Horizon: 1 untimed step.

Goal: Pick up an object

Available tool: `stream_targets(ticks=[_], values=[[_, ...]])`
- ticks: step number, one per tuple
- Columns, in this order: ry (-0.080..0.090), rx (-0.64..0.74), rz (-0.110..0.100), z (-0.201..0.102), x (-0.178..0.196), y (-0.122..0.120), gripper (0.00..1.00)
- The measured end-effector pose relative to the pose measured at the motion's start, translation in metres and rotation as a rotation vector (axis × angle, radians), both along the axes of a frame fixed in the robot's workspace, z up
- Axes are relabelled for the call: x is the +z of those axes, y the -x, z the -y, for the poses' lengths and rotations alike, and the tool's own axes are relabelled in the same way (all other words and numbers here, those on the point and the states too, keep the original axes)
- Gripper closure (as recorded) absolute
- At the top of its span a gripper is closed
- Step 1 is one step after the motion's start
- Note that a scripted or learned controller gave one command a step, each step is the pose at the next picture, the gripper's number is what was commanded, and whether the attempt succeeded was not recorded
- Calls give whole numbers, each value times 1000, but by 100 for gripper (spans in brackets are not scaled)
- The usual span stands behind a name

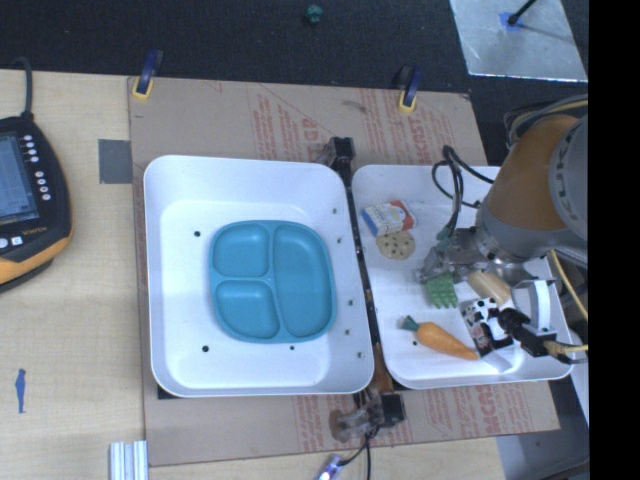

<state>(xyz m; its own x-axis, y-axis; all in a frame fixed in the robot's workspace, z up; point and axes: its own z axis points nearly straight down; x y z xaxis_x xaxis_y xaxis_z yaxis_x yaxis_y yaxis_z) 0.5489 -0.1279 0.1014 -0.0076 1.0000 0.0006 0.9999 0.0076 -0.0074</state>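
Inside the right bin (400, 373) lie 1 carrot (445, 340) and 1 cookie (396, 245).

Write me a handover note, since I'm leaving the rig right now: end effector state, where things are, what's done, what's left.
End effector: low over the right bin, above the green toy; nothing seen held.
Right bin also has an orange carrot, a round cookie and a small packet.
Left bin holds a blue divided plate.
Done: no pick yet.
Left: grasp one object and lift it.
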Motion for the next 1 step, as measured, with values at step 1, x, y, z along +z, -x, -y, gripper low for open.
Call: stream_targets(ticks=[1], values=[[-1,-2,6,-72,91,-49,100]])
